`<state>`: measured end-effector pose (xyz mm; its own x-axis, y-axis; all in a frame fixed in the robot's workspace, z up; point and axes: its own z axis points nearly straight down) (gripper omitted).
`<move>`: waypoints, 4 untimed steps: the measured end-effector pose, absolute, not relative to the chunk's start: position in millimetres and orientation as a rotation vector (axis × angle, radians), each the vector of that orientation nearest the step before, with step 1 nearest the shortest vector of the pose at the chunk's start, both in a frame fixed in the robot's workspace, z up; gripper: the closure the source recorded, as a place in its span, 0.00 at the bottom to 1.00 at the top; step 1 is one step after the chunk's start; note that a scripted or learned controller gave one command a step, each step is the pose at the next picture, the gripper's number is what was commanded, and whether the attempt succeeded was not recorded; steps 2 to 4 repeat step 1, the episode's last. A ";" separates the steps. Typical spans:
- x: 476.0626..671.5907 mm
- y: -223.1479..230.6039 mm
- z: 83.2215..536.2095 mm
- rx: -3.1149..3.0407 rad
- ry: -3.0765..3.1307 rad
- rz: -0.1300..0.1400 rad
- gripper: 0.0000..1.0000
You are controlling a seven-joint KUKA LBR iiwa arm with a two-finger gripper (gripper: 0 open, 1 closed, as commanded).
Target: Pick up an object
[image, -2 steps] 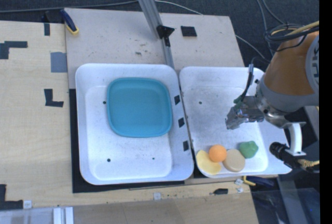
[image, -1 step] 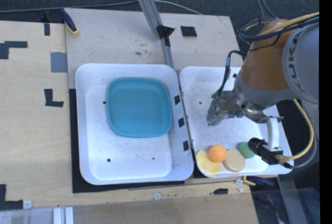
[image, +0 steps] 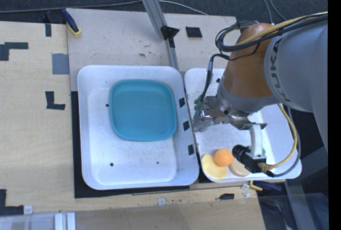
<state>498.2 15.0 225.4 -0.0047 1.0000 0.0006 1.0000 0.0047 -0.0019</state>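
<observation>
Right bin (image: 277,117): white, shallow, on the counter (image: 32,133); largely covered by the arm (image: 266,64) reaching in from the right.
Pincer (image: 204,120): low over the left part of the right bin, close to the wall shared with the left bin; metallic parts visible, finger gap not discernible, state cannot be told; nothing seen between the fingers.
Orange ball (image: 224,157): in the near left corner of the right bin, resting on or against the yellow piece; round, no long axis, no pointing direction.
Yellow piece (image: 212,169): flat, pale yellow, rounded outline, against the near wall of the right bin; long axis roughly along that wall, left to right.
Tan piece (image: 238,170): small, rounded, just right of the yellow piece and touching it; orientation not readable.
Black fitting (image: 246,155): dark cylindrical part with a white bracket and yellow cable, just right of the ball, above the tan piece; crowds the ball's right side.
Relation of pincer to objects: above and left of the ball in the view, apart from it.
Left bin (image: 96,117): white, holding a blue square plate (image: 143,109) with rounded corners, lying flat in the far half.
Obstructions: shared bin wall just left of the pincer; slanted grey metal bar (image: 152,0) running down to the bins' far edge.
Counter surroundings: black tape marks, dark floor beyond with cables.
</observation>
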 end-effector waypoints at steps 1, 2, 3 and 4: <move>509.5 57.9 228.7 -2.216 -2.225 0.000 1.00; 509.5 57.9 228.7 -2.216 -2.225 0.000 1.00; 509.5 57.9 228.7 -2.216 -2.225 0.000 1.00; 509.5 57.9 228.7 -2.216 -2.225 0.000 1.00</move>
